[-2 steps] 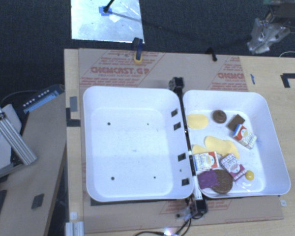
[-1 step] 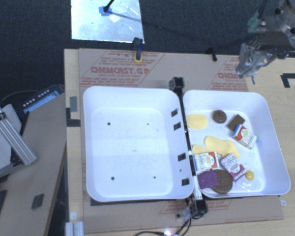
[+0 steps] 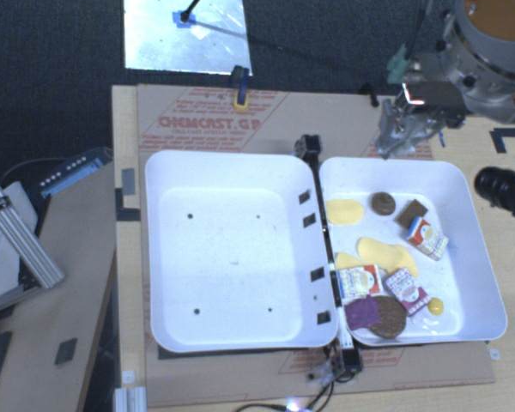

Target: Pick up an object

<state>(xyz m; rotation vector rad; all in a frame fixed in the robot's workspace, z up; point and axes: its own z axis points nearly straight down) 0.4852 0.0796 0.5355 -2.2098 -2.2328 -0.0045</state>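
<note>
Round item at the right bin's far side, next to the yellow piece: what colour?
Dark brown round piece, best seen in the camera view, in the right bin.

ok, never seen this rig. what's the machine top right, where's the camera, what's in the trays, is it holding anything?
That is a grey robot arm with an orange band, reaching in from the right. Its two-finger gripper hangs above the far rim of the right bin, with nothing between the fingers.

One fixed camera looks down on the bench at a slant.

The left bin and right bin are shallow white trays. The right one holds small toy food: yellow pieces, a brown round piece, little cartons and a purple piece.
</note>
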